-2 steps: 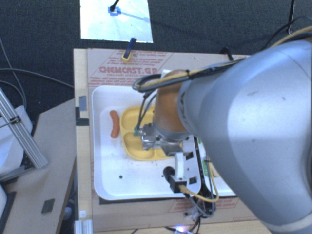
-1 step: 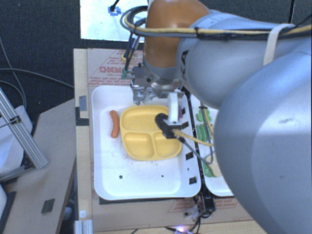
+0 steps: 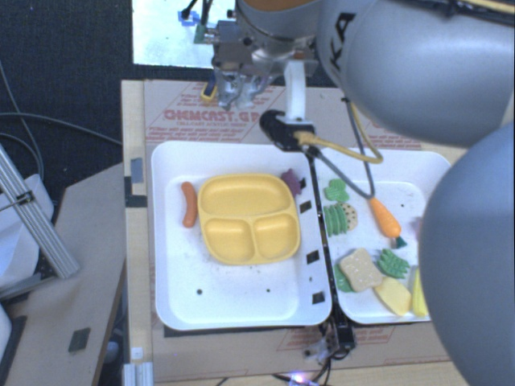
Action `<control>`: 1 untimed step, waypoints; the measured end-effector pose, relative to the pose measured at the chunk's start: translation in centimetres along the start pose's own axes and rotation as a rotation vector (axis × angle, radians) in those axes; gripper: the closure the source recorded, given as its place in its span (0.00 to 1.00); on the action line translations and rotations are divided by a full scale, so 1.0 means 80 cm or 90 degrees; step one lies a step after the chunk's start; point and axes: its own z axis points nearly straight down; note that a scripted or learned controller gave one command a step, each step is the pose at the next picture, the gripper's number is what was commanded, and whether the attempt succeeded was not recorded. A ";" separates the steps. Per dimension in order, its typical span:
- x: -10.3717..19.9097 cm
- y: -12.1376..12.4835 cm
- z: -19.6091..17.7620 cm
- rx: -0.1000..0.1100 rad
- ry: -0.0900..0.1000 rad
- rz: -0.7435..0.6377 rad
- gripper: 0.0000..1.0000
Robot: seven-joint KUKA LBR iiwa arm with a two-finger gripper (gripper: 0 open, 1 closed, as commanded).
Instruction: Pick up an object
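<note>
We see the gripper (image 3: 233,95) hanging beyond the far edge of the left bin (image 3: 173,296), over the cardboard; we cannot tell its state or whether it has hold of anything. In the left bin: yellow divided plate (image 3: 245,218) mid-bin, sausage (image 3: 189,203) just beside its left side. Right bin (image 3: 434,175) has a carrot (image 3: 385,217), bread slice (image 3: 362,268), and green pieces near the near edge.

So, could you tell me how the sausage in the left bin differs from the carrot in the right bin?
The sausage is plain reddish-orange and blunt at both ends; the carrot is brighter orange, tapers and has a green tip. The sausage lies nearly straight up the view beside the yellow tray; the carrot lies at a slant. Both are small, elongated toy foods.
</note>
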 end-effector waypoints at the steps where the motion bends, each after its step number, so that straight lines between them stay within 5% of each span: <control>1: -0.010 0.061 0.255 0.021 -0.008 0.006 1.00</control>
